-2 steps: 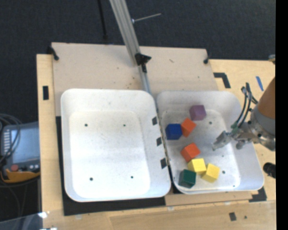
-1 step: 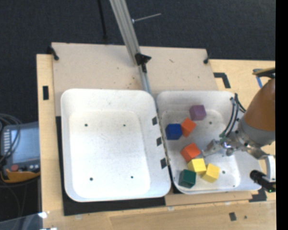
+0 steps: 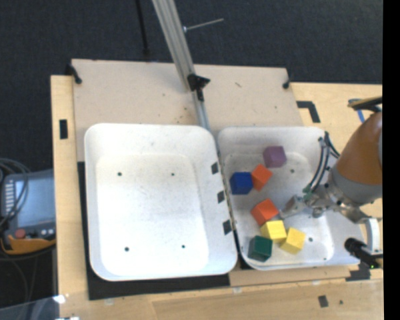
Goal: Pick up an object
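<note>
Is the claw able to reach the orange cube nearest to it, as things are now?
Probably yes. The claw hangs just right of that orange cube, with bare bin floor between them; the yellow cubes sit lower, out of its path.

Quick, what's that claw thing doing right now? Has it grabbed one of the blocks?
Gripper: cannot be told whether open or closed; nothing visibly held, poised just right of the orange block in the right bin.

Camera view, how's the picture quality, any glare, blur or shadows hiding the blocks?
Camera view: soft overall; the white right bin looks bright and slightly washed out, yet the purple block and green block read clearly; the gripper is blurry, small; faint shadows under blocks.
</note>
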Robot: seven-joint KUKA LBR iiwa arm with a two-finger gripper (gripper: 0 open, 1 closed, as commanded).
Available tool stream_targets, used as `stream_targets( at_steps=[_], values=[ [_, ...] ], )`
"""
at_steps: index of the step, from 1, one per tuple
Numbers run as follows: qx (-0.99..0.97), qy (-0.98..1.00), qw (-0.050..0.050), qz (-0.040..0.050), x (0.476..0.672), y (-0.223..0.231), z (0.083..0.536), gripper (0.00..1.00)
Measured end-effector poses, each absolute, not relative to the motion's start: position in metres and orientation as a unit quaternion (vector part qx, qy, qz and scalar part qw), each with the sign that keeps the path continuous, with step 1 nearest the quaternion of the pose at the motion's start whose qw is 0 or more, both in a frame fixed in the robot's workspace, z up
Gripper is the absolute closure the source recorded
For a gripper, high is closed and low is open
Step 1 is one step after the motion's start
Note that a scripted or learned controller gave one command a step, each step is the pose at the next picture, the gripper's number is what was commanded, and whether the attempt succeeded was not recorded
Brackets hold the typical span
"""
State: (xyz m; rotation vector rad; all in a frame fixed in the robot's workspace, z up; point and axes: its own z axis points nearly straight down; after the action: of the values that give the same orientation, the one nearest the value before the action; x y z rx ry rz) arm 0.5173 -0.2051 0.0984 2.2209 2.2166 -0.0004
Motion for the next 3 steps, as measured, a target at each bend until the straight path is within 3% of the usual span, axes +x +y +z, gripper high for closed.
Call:
stream_targets(
  at_steps=[1,3],
  values=[
    [0.71,0.705,0.003,0.0014,0.518,-0.207,0.11,1.0],
    [0.706,0.708,0.004,0.0016,0.505,-0.208,0.225,1.0]
  ],
)
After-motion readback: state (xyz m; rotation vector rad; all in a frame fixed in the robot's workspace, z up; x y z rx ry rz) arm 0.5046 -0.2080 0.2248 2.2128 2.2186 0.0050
